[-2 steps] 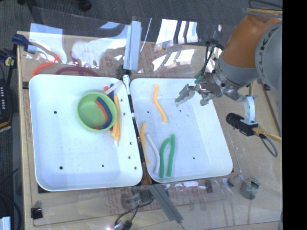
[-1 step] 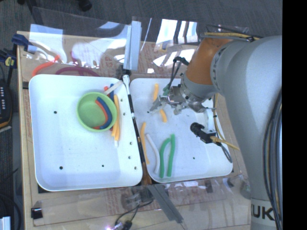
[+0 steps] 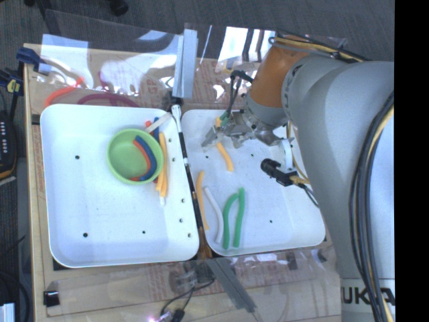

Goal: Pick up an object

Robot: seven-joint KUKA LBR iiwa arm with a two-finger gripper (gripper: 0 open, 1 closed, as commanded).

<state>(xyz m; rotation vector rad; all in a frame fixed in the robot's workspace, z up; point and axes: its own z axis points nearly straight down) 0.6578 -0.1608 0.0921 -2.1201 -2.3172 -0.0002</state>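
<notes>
Camera view: the gripper is seen low at the upper middle of the right bin, just above an orange strip; whether anything is held cannot be told. The strip is judged light and bendy, best pinched mid-length. Open floor surrounds it; the rim between bins lies left.
</notes>
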